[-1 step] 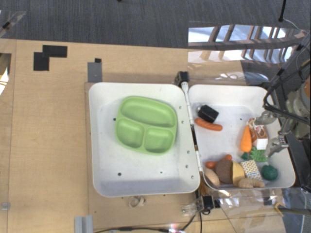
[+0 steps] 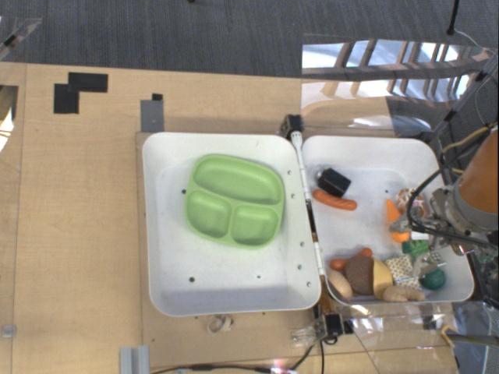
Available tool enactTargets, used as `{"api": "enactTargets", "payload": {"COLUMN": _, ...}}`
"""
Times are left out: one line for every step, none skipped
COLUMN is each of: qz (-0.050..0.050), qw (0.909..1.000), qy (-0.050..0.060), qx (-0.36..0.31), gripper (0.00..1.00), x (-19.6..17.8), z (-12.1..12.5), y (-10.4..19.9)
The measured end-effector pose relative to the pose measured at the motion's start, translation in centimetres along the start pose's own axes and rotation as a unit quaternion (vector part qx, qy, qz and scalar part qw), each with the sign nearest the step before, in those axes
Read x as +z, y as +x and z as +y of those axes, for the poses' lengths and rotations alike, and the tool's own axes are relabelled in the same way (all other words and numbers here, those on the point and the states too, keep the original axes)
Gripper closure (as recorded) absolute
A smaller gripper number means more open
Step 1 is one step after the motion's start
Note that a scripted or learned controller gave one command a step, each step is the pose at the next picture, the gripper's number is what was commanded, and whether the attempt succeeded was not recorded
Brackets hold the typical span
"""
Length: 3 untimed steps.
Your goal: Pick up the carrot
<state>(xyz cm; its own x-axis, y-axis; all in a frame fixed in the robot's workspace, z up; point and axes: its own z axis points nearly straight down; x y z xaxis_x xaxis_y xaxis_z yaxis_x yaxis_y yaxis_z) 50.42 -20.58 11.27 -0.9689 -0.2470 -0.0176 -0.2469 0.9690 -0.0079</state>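
Toy food heap (image 2: 374, 277) nearest. Carrot (image 2: 393, 211) beside gripper (image 2: 425, 236) — small, stiff, light, slick plastic I judge; I'd pinch mid-body. Can't tell its grip state.

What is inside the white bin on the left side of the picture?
The left bin holds one green plate with three compartments, and nothing lies in them. The bin floor under the plate is covered, so it cannot be seen.
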Motion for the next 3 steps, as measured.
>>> {"api": "enactTargets", "payload": {"qz": 0.002, "qw": 0.9995, "qy": 0.005, "qx": 0.03, "gripper": 0.0, "x": 1.4, "z": 0.4, "y": -1.7}}
{"api": "enactTargets", "payload": {"qz": -0.006, "qw": 0.9996, "qy": 0.008, "qx": 0.026, "gripper": 1.0, "x": 0.1, "z": 0.4, "y": -2.3}}
{"api": "enactTargets", "payload": {"qz": -0.008, "qw": 0.9835, "qy": 0.012, "qx": -0.18, "gripper": 1.0, "x": 1.0, "z": 1.4, "y": -3.5}}
